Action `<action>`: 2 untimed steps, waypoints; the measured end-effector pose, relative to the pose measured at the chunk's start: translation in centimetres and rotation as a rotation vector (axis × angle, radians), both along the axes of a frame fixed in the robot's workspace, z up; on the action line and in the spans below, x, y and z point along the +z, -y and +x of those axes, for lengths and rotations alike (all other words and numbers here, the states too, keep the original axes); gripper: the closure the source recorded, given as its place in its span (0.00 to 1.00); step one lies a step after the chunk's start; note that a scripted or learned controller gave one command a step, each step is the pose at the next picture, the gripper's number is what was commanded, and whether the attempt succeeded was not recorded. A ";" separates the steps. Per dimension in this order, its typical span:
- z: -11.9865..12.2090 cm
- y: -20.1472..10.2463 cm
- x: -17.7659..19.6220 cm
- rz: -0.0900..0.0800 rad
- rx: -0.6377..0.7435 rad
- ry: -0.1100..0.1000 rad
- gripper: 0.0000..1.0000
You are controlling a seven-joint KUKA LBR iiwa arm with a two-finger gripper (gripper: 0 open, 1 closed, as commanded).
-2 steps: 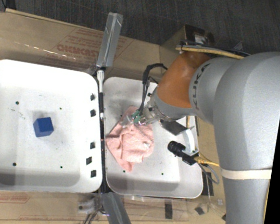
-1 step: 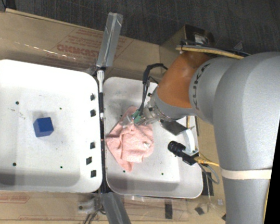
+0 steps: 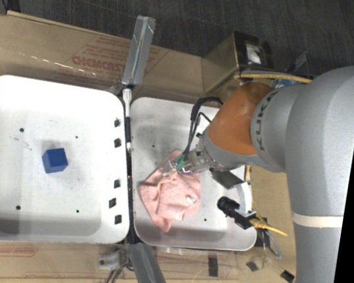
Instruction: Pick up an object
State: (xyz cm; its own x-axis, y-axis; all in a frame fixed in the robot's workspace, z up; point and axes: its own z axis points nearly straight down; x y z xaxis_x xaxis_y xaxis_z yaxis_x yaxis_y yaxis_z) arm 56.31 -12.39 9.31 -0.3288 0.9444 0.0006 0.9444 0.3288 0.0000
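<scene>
Down in the right bin (image 3: pixel 167 119), hand (image 3: pixel 183 164) at the top edge of the crumpled pink cloth (image 3: pixel 169 196). Grasp step. Grip impossible to read. Next: close firmly, then lift straight.

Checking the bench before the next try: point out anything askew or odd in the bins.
Nothing looks damaged or spilled. The pink cloth lies crumpled in the right bin, with the gripper down at its upper edge. The blue cube sits alone in the left bin.
</scene>
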 end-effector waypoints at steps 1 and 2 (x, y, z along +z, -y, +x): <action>0.0 0.0 0.0 0.000 0.000 0.000 0.00; 0.0 0.0 0.0 0.000 0.000 0.000 0.00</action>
State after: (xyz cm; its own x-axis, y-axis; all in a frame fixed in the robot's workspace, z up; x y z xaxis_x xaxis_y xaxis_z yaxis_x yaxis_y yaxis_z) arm 56.31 -12.40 9.31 -0.3285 0.9445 0.0005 0.9445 0.3285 0.0002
